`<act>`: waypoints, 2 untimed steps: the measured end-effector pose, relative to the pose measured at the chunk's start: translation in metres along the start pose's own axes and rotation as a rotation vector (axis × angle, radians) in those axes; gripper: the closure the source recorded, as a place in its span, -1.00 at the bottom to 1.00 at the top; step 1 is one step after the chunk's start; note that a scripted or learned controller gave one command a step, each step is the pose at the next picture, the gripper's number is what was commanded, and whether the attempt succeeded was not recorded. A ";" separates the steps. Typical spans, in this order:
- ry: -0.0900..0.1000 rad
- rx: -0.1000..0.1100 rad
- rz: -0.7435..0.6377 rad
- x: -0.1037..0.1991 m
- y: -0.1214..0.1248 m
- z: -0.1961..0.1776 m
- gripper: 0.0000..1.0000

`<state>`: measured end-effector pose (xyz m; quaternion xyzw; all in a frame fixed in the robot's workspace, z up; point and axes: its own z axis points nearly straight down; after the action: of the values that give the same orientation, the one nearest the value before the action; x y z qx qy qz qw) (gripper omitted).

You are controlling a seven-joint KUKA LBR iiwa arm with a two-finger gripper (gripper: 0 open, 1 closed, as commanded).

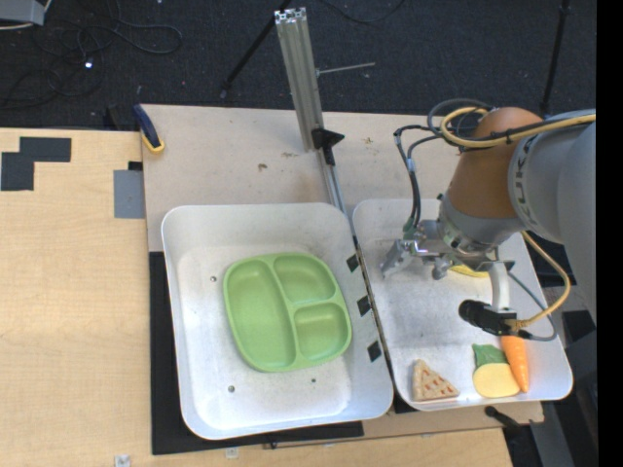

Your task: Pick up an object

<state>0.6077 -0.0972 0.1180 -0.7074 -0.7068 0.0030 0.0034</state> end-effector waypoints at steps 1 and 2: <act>0.000 -0.004 0.004 -0.001 0.001 -0.013 1.00; -0.001 -0.010 0.000 -0.010 -0.002 -0.062 1.00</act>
<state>0.6064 -0.1071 0.1797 -0.7074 -0.7069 -0.0002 -0.0007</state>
